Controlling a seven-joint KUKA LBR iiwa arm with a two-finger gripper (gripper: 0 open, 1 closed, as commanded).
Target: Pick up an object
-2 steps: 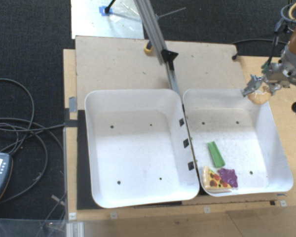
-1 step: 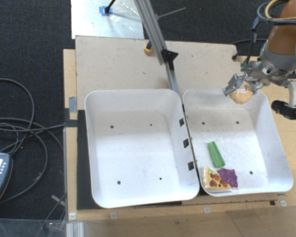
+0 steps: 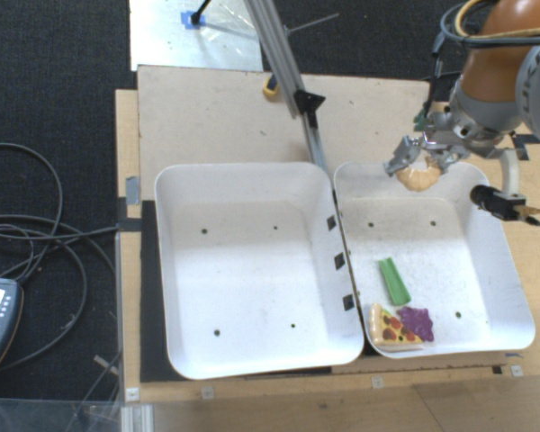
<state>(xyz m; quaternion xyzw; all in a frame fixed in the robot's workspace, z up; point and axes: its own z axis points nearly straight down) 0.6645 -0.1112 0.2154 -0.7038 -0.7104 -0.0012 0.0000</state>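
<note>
My gripper point(image 3: 420, 163) hangs above the far edge of the right bin point(image 3: 495, 268), shut on a tan croissant-shaped piece point(image 3: 420, 178) that shows between and just below its fingers. Lower in the same bin lie a green stick point(image 3: 394, 282), a pizza slice point(image 3: 393, 327) and a purple grape cluster point(image 3: 418, 320), all near the front left corner and well away from the gripper.
The left bin point(image 3: 252, 268) sits beside the right one, sharing a raised middle rim. A slanted grey pole point(image 3: 279, 52) crosses the back of the bench. Cables and a tablet lie on the floor at the left.
</note>
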